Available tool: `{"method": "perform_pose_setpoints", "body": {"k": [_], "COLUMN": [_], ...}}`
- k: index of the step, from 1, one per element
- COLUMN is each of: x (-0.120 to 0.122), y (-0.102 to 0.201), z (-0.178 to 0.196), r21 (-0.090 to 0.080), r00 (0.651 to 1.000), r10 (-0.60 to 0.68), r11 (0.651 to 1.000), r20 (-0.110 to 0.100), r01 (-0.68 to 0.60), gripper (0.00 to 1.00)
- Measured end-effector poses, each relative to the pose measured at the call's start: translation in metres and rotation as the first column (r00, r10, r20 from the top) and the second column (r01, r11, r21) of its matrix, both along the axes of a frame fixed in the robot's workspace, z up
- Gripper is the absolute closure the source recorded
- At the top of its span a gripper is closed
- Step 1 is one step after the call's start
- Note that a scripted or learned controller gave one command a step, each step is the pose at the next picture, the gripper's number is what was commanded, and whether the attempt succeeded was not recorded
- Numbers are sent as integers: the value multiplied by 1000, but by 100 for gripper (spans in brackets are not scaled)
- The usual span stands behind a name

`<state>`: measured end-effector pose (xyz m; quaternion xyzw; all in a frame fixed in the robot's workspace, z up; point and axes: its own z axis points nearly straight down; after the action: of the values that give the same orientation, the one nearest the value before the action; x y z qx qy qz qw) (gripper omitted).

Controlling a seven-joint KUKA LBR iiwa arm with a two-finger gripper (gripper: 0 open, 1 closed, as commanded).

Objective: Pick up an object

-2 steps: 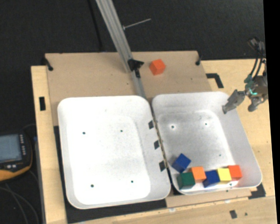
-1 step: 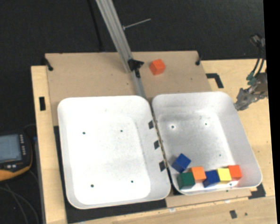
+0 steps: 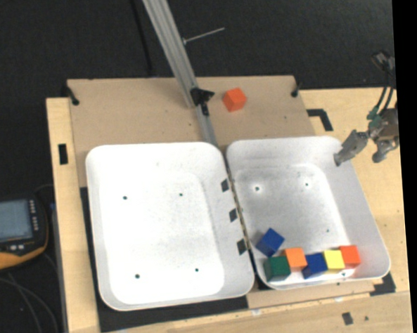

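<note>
A: Where were the blocks?
B: Against the right bin's [image 3: 351,189] near wall: green block [image 3: 277,267], orange block [image 3: 296,257], blue block [image 3: 315,264], yellow block [image 3: 334,259], red-orange block [image 3: 350,254] in a row. Another blue cube [image 3: 270,241] sat just behind them. Rest of that bin's floor was open.
A: End effector?
B: End effector [image 3: 368,145] hovered over that bin's far right rim, fingers spread, gripping nothing.

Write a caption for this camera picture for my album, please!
Gripper open over the right bin's edge, six blocks waiting inside.
</note>
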<state>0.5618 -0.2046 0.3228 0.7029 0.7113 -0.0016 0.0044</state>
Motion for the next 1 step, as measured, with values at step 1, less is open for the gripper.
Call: {"method": "perform_pose_setpoints", "body": {"k": [1], "x": [1], "y": [-1], "z": [11], "r21": [-3], "r00": [1000], "r10": [5], "r11": [1000], "r20": [3], "r01": [-5], "gripper": [100]}}
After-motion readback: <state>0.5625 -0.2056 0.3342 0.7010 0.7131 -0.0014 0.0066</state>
